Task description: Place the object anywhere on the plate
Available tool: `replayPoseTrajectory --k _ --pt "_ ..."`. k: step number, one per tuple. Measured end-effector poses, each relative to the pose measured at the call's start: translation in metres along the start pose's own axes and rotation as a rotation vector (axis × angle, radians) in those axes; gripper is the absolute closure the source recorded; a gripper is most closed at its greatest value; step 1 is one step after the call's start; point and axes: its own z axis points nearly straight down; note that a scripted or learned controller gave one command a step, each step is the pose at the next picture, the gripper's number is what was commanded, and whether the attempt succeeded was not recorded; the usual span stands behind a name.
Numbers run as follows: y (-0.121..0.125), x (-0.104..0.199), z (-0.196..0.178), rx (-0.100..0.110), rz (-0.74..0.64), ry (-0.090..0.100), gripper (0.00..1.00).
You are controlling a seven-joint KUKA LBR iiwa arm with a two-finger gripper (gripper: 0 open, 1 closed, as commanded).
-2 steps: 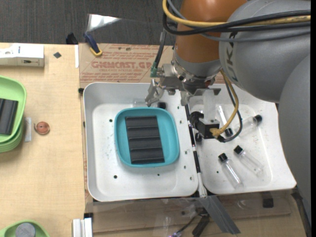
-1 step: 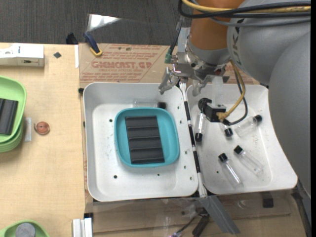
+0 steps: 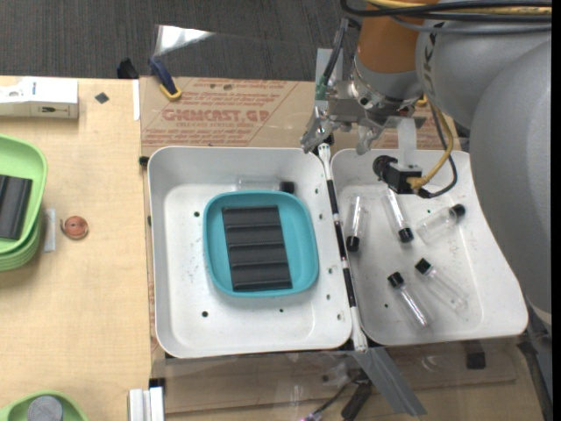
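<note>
Up at the far edge of the right bin (image 3: 491, 261), the hand (image 3: 337, 139) hovers with fingers spread and nothing between them. Several clear vials (image 3: 407, 301) lie scattered in that bin, nearer the camera than the hand. Left bin (image 3: 175, 305) holds the teal plate (image 3: 215, 235)

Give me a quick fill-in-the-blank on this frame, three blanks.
1. The teal plate sits in the ____ bin.
2. The clear tubes with black caps lie in the ____ bin.
3. The block resting on the plate is ____ in colour.

Missing words: left; right; black
</note>
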Motion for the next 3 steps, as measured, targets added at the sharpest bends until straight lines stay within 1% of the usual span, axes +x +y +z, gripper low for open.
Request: replayPoseTrajectory --k 1,2,3 --pt "-0.0653 0.0843 -0.0130 0.000 -0.237 0.001 0.00" --pt "-0.0647 0.0825 -0.0209 0.002 -0.235 0.000 1.00" --pt "-0.0647 0.0825 -0.0208 0.002 -0.235 0.000 0.00"
